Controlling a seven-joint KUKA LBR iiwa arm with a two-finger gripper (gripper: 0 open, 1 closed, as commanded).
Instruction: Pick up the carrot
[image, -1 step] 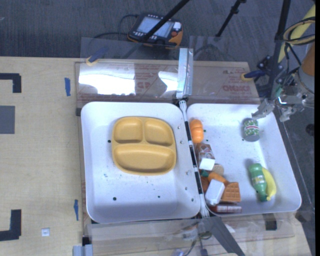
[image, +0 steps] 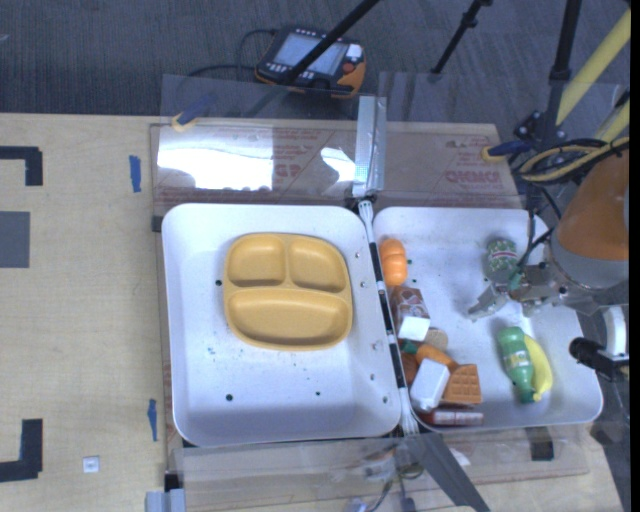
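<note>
The carrot (image: 393, 262), a short orange piece, lies in the right bin (image: 450, 225) against its left wall, toward the back. My gripper (image: 505, 300) hangs over the middle-right of the same bin, well to the right of the carrot and apart from it. Its fingers (image: 484, 302) are spread open with nothing between them. The grey arm with its orange band (image: 592, 215) comes in from the right.
A yellow divided tray (image: 290, 290) lies in the left bin (image: 200, 380). The right bin also holds a crumpled green-and-white packet (image: 501, 256), a green bottle (image: 514, 355), a banana (image: 541, 367), a waffle (image: 463, 384), a white block (image: 430, 381) and a small wrapped item (image: 411, 312).
</note>
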